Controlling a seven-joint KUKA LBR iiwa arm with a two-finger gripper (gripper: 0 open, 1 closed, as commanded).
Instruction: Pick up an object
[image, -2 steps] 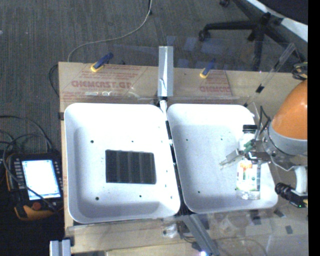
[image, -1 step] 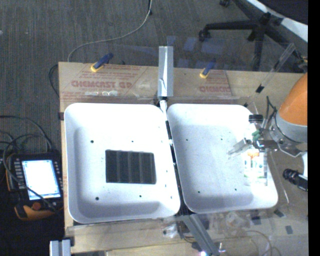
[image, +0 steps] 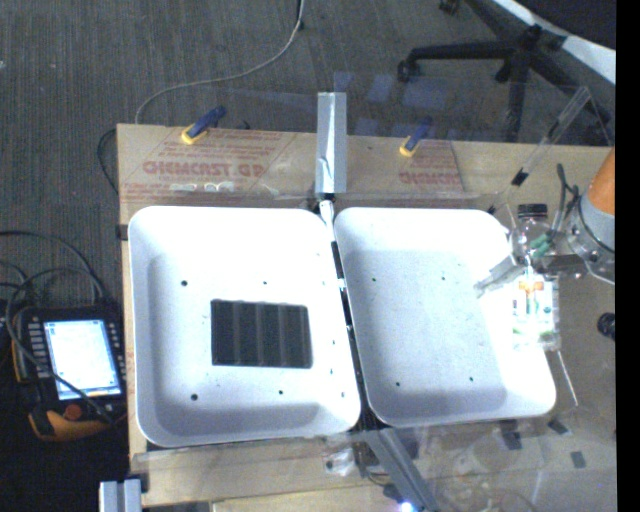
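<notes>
we see pincer (image: 528, 262) over right bin (image: 430, 390) rim, grip state unclear. dark ridged block (image: 261, 333) far left of it. we judge approach step; next reach left.

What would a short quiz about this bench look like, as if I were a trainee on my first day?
1. True or false: the flat dark ribbed rectangular object lies in the shallow white plastic bin on the view's left.
2. Multiple choice: the tool is over which place? A, the middle of the left bin; B, the right rim of the shallow white plastic bin on the view's right; C, the handheld pendant with a lit screen.
3. Fill in: two blue and yellow ____ grip the far edge of the bench.

Key: 1 true; 2 B; 3 clamps.
</notes>
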